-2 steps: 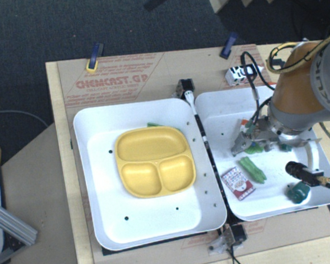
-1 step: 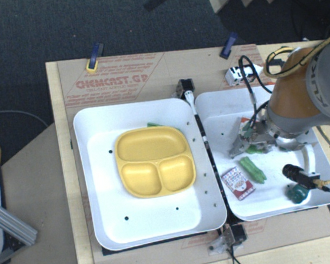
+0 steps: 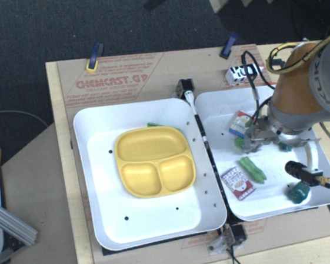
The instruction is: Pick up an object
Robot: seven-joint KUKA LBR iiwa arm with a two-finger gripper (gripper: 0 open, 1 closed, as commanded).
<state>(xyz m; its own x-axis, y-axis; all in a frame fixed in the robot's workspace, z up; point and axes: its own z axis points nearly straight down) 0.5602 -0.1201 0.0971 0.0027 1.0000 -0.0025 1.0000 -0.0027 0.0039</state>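
Observation:
My gripper [image 3: 252,140] is low in the right bin [image 3: 280,207], near its middle, with the grey and orange arm coming in from the right. A blue, white and red packet [image 3: 239,125] lies just up and left of it, touching or nearly so. A small dark green piece [image 3: 239,143] sits right at its left side. Below it lie a light green oblong thing [image 3: 253,169] and a red and white packet [image 3: 238,183]. A teal object [image 3: 298,192] rests near the bin's front right corner.
The left bin [image 3: 104,224] holds a yellow divided plate [image 3: 154,160], with a green thing [image 3: 154,124] peeking out behind its far edge. A black divider [image 3: 205,147] runs between the bins. Clamps and a small checkered tag [image 3: 240,73] sit on the bench behind.

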